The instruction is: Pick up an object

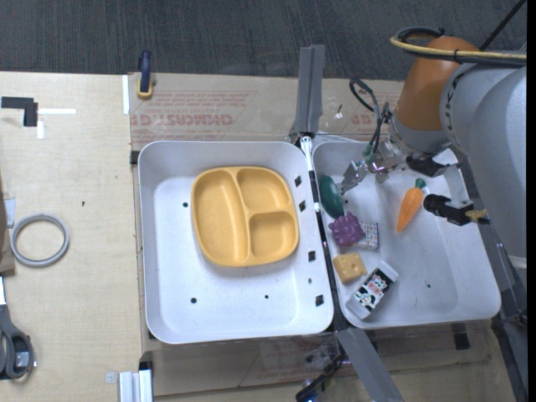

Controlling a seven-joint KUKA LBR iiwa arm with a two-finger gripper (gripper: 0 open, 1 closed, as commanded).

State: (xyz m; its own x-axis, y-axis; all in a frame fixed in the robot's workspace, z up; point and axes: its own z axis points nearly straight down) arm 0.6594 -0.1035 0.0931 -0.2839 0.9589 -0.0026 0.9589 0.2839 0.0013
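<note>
The right bin (452, 283) holds several small objects. An orange carrot with a green top (409, 207) lies at its back right. A dark teal rounded piece (332, 195) rests against the bin's left wall. Just in front of the teal piece sit a purple knobbly object (347, 229), a yellow block (349, 265) and a black-and-white patterned little box (370, 291). My gripper (362, 172) hangs over the back left part of this bin, just right of the teal piece and left of the carrot. Nothing shows between its tips.
The left bin (167, 283) carries a yellow divided plate (245, 215). A grey post (310, 90) stands behind the divider between the bins. On the bench at the left lie a grey ring (35, 239) and scissors (15, 350). My arm (486, 99) fills the upper right.
</note>
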